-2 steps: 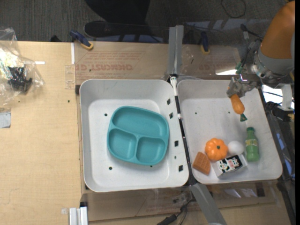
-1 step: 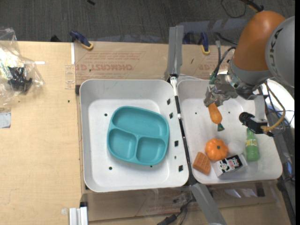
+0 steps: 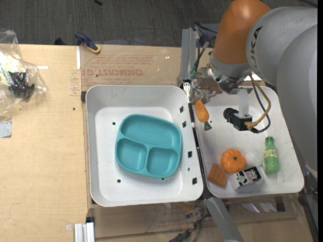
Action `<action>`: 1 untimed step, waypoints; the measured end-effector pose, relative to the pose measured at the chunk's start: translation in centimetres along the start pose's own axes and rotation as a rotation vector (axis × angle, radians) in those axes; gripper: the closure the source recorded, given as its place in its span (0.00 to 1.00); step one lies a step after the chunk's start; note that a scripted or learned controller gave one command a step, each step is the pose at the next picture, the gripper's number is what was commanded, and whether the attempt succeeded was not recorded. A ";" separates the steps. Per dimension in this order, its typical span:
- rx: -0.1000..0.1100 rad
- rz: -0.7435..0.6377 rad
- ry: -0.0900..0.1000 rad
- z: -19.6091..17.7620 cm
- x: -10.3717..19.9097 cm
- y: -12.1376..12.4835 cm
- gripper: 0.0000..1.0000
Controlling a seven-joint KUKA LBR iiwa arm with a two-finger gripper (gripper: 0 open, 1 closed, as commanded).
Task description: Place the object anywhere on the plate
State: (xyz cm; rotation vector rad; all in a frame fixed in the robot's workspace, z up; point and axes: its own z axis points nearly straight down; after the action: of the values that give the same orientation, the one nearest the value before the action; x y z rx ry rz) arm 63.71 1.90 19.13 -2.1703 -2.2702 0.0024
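One toy carrot [image 3: 202,111] sits right under the gripper [image 3: 198,96] of a KUKA arm, just frame-R of the teal plate [image 3: 136,130]. It is across the divider wall [image 3: 194,135] that splits the plate's bin [image 3: 101,135] from the neighbouring bin [image 3: 222,140]. The wrist hides the grip from this overhead angle, so it can't be told whether the pincer is wide, narrow or clamped on the carrot. The carrot's orange body points down-frame w/ the green tip lowest, close beside the divider.

The plate has three compartments, all bare. Further frame-R of the plate, well apart from it, lie a small pumpkin [image 3: 233,160], a waffle-like cracker [image 3: 218,175], a b/w carton [image 3: 248,178] and a green bottle [image 3: 271,156].

Judgement: the step in hand is prob. the lift-and-carry. Doing it well means:
- checking the carrot comes up w/ the gripper;
- raising it enough to clear the divider;
- travelling toward the plate until over its big upper compartment, not the rim;
- lowering close before release so the round body doesn't roll off.

Risk: a shallow hold near the carrot's top end could slip mid-transfer.
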 end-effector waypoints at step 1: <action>0.002 -0.064 -0.001 0.0 6.7 -4.6 1.00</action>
State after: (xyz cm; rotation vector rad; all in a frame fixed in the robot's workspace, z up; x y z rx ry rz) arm 58.77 8.39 19.12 -2.0962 -2.3376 0.0050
